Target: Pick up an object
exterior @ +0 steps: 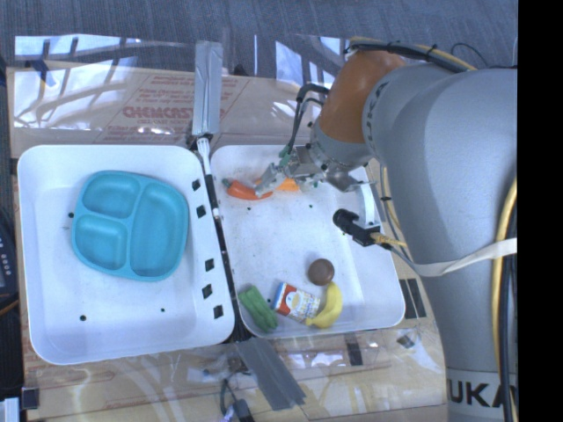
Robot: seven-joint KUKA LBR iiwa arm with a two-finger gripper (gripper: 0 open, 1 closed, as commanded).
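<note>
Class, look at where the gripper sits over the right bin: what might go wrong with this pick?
1. The gripper is by the carrot, near the bin's back wall; it may scrape it.
2. The carrot lies flat and may slide away.

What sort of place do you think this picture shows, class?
Probably a robotics lab: a grey industrial arm with an orange band reaches over two shallow white bins holding toy food, such as a yellow plastic banana.

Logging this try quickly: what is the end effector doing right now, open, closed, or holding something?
End effector: low over the right bin's far edge by the orange carrot-like piece; open or closed cannot be told.
</note>
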